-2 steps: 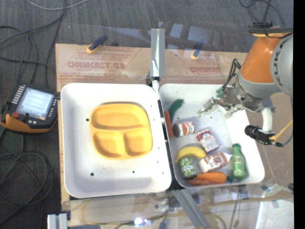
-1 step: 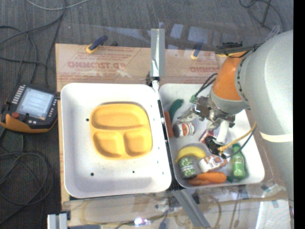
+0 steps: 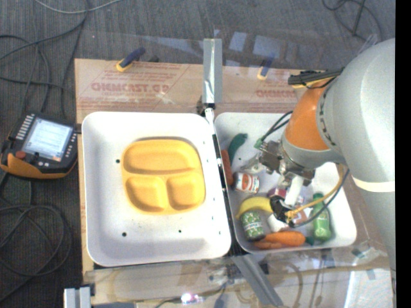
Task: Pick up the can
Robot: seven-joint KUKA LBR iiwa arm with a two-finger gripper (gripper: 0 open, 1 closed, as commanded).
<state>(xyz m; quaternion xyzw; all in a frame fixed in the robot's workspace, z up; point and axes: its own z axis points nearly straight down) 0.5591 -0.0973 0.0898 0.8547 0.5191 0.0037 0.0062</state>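
Lighting: bright, even, from above; shadows faint and soft. White bins (image 3: 96, 236) near washed out, pale glare on the sheet (image 3: 141, 85) behind. Arm (image 3: 366, 108) close and soft-focus; picture slightly grainy.

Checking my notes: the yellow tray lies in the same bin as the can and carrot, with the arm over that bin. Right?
No. The camera view shows the yellow tray in the neighbouring bin, not with the can and carrot. The arm is over their bin, as noted.
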